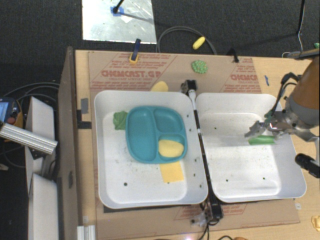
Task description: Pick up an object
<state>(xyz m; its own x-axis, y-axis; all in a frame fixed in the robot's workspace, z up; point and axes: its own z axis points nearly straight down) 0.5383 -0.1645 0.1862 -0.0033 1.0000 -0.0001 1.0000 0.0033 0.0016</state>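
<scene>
Green object, right bin | thin, likely light, stiff, slippery; grip mid-length | end effector just above it, state indeterminate

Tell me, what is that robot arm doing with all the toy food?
A grey robot arm with an orange band reaches into the right white bin from the right. Its pincer sits low, just above a small green stick-shaped object on the bin floor, but I cannot tell whether it has grabbed it. In the left white bin, a teal divided plastic plate carries a yellow oval piece. A flat yellow square lies below it, and a green leafy piece pokes out at its left.
</scene>
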